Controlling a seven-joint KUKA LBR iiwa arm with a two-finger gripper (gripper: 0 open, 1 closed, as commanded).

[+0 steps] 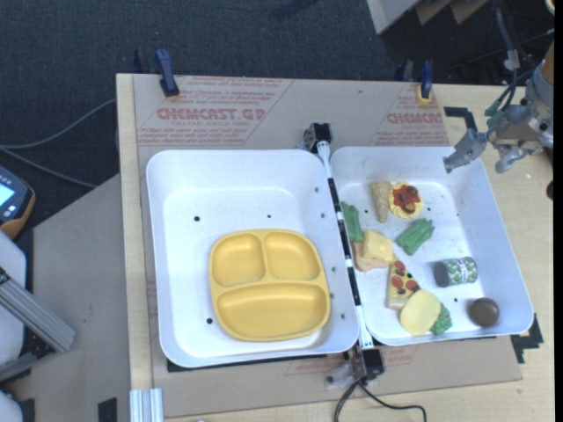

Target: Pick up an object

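While above the right bin (pixel 493 202) corner | jaws spread open | holding nothing, touching nothing

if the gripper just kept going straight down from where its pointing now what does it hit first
Probably the far right corner of the right bin: its rim or bare white floor. The gripper hangs over that corner, short of the toy food; the nearest piece, the pizza slice, lies well to its left. Depth is unclear.

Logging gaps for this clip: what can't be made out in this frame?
- Arm: cut off by the right edge, so its reach is unknown.
- Gripper: small and blurred above the right bin; finger state unreadable.
- Small can: label too small to read.
- Toy food pile: pieces overlap, hiding their edges.
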